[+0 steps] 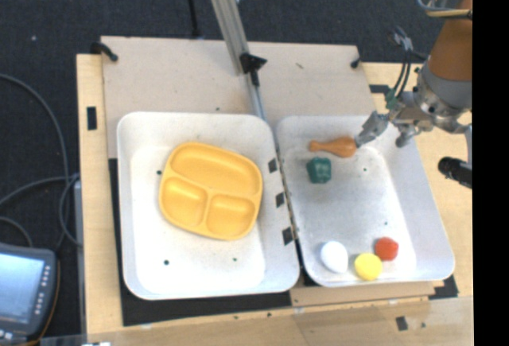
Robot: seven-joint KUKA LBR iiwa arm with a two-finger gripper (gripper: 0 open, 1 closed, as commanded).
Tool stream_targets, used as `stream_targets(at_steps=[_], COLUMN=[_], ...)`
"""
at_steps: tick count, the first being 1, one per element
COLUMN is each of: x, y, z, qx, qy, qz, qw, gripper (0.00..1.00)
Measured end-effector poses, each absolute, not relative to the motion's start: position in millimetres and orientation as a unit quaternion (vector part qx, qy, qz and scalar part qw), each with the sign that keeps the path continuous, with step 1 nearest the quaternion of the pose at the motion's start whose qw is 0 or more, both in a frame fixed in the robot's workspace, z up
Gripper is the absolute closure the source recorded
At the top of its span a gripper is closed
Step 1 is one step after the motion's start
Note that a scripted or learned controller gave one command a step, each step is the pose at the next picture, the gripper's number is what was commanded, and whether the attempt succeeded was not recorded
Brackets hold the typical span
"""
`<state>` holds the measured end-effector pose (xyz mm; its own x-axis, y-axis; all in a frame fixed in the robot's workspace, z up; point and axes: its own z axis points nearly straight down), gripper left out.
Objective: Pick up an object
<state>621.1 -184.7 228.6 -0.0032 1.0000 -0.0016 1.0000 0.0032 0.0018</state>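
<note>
Pincer: gripper (385, 130) is hanging over the upper right corner of the right bin (413, 201); its two fingers are standing apart, one reaching toward the drumstick, the other pointing toward the bin's right rim; nothing is sitting between them.
Nearest thing: brown toy drumstick (334, 147) is lying in the upper part of the right bin, just left of the gripper; its fat end is pointing at the gripper's left finger and looking close to touching it, though contact is too fine to tell.
Long axis: drumstick is stretching left to right, thin end away from the gripper; a grasp across it would likely be needing the fingers shifted left and turned across that line.
Other candidates: green block (319, 170) is resting just below the drumstick; white ball (334, 256), yellow ball (367, 266) and red ball (386, 249) are clustering well below the drumstick, near the bin's lower rim.
Left bin (135, 177): yellow divided plate (211, 190) is lying well left of the drumstick.
</note>
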Motion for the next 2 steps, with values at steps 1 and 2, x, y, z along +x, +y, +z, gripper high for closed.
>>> stream_targets(at_steps=[1,2], x=[621.0,620.5], y=[-185,-196], z=[229,171], qx=[0.706,0.707], qy=[0.708,0.707], qz=[-0.0003,-0.002], qw=[0.001,-0.001], gripper=[0.0,0.0])
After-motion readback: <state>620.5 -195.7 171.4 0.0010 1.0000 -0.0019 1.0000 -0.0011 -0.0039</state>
